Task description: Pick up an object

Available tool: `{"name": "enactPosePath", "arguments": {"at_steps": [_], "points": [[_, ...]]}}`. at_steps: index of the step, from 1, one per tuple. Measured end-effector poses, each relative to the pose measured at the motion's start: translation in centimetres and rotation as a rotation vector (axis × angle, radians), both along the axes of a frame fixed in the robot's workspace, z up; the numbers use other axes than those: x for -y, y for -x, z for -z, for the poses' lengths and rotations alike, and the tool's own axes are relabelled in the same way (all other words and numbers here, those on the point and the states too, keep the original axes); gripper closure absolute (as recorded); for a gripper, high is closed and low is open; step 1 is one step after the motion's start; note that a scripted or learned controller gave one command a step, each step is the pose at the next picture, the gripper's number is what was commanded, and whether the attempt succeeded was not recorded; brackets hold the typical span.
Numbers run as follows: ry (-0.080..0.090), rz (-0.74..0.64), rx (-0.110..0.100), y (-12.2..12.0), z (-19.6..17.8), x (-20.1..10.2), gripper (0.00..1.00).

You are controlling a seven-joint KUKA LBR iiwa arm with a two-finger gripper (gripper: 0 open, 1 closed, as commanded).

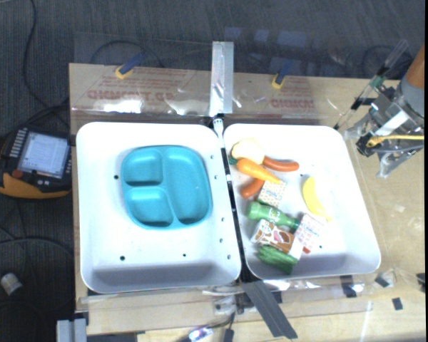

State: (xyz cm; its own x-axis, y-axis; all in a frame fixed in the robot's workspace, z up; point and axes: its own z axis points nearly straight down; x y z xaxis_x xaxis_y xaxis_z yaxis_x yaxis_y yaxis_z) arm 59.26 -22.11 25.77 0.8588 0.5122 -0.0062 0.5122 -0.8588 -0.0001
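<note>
Camera view: grey arm's pincer (385, 144) sits at the right edge, over the wooden table (399, 212) just outside the right shallow white bin (353, 191) — cluttered with cables there, so I cannot tell whether it is released or clenched, and nothing is visibly held.

Task things all lie in the right bin: one yellow plastic banana (313, 197), one red toy sausage (281, 165), one orange toy carrot (251, 168), one pale round toy piece (247, 149), one green toy bottle (272, 214), one dark green toy vegetable (277, 258), plus small printed cartons (279, 237) — about three, overlapping, hard to count. Left shallow white bin (100, 191) carries one blue three-compartment plastic tray (166, 185).

Step in hand, as I judge it: approach, no pick yet. To do it well — go for the banana, it lies apart from the pile and nearest the arm; come straight down, close across its narrow width, avoid the crowded cartons.
</note>
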Motion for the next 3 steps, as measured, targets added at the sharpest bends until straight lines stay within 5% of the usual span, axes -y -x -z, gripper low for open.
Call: {"name": "enactPosePath", "arguments": {"at_steps": [1, 2, 3], "points": [[-0.004, 0.166, -0.001, 6.5, 8.2, -2.5, 0.00], [0.000, 0.285, 0.004, 0.7, 16.5, -7.5, 0.00], [0.001, 0.282, -0.002, 0.8, 15.7, -7.5, 1.00]]}}
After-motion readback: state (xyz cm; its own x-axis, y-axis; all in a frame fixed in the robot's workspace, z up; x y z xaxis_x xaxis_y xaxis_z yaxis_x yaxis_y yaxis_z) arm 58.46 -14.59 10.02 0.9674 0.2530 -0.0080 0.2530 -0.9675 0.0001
